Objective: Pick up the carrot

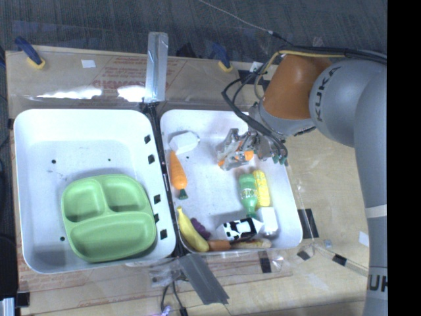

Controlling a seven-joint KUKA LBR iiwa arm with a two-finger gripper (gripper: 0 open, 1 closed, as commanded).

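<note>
Camera view: all places are given relative to the right bin (295, 210). At its near wall a banana (187, 231), a black-and-white toy cow (239, 228) and a white block (268, 220) are seen. Mid-bin, a green bottle (247, 191) is laid touching a yellow corn cob (262, 187). The carrot (177, 170) is laid along the bin's left wall, tip toward the near side. Farther in, the gripper (238, 150) is seen over the floor; whether the jaws are apart cannot be told. A green tray (108, 217) is seen in the bin just left.
</note>
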